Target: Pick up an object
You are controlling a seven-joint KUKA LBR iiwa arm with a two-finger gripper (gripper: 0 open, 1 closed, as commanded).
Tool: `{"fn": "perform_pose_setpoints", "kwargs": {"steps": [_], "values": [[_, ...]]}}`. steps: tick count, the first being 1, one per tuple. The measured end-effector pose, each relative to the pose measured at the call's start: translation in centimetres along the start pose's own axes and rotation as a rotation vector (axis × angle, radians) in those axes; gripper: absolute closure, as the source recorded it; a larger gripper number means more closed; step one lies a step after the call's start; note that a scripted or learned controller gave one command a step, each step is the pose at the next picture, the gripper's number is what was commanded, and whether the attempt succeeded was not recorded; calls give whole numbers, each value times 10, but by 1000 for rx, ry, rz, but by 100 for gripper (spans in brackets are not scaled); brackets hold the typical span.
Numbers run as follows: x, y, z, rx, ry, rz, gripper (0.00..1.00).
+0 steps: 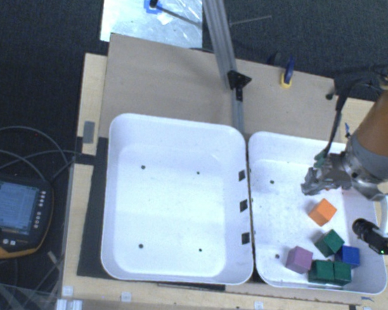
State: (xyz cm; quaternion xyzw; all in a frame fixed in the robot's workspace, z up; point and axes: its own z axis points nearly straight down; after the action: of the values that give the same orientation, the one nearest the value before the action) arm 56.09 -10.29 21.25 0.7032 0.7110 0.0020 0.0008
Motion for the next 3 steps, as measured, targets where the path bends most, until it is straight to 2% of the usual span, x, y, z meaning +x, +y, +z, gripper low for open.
{"fn": "perform_pose_setpoints", "kwargs": {"steps": [1, 2, 3], "values": [[45, 19, -8, 0, 0, 0, 100], [104, 36, -5, 0, 1, -1, 100], [148, 42, -14, 1, 1, 1, 100]]}}
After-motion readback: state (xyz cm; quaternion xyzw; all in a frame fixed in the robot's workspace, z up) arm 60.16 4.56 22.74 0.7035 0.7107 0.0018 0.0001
